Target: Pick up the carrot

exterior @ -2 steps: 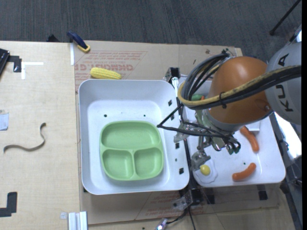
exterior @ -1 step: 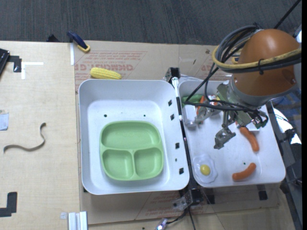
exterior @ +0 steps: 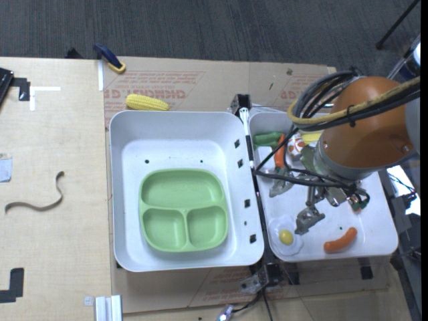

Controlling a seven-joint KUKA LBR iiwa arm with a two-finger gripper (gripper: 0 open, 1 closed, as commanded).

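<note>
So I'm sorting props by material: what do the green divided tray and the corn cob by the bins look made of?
The green divided tray looks like moulded plastic: one even colour, matte, rounded compartment walls. The corn cob looks like a plastic toy, uniformly yellow with a slight sheen, though foam or rubber can't be excluded.

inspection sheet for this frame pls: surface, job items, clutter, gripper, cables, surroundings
Surface: bench bears two white bins; left bin holds a green tray, three compartments.
Job's things: carrot lies at the right bin's near edge, apart from the gripper.
Clutter: egg and green item in the right bin; corn and blue clamp on the cardboard behind the left bin.
Grippers: gripper hangs over the right bin between egg and carrot; state of jaws unclear.
Cables: black and yellow loops on the arm; loose cord on the bench.
Surroundings: dark carpet.
</note>
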